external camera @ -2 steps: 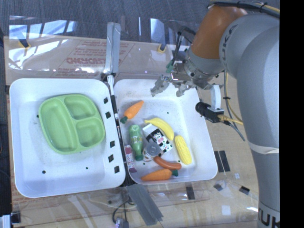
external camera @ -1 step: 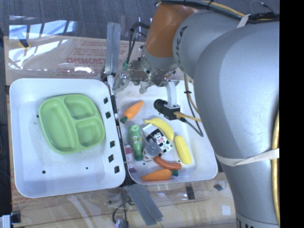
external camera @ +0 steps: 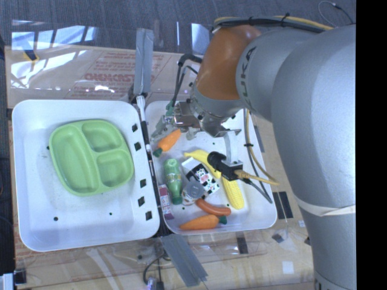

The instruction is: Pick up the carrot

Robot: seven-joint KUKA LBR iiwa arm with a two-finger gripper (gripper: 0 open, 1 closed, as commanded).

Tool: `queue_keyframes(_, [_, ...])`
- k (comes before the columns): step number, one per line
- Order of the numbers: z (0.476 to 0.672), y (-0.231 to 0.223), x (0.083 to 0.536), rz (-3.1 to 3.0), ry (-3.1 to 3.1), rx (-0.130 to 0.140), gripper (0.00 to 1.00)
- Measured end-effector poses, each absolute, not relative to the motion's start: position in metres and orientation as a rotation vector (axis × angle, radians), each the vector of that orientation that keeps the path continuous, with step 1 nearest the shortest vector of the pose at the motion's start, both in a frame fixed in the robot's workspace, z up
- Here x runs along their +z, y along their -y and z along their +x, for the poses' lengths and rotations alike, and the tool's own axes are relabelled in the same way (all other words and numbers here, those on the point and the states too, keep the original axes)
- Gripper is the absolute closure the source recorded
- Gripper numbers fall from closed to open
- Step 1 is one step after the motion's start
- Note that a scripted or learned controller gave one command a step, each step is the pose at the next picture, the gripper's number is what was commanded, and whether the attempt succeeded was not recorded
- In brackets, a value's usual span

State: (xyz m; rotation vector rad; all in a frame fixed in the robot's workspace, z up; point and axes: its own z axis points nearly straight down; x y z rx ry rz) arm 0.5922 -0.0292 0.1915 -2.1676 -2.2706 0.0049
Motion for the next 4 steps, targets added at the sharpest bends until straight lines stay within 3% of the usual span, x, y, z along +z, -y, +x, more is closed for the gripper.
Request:
queue_keyframes(1, [0.629,0.092,0.14,-2.334,2.1,0.005,0.0])
queue_keyframes(2, [0.645,0.099,0.091,-2.266,2.17,0.004,0.0])
queue_keyframes(3, [0.646,0.097,0.101,-2.259,2.176,0.005,1.0])
queue_keyframes(4, [0.657,0.045,0.193,-2.18,2.261,0.001,1.0])
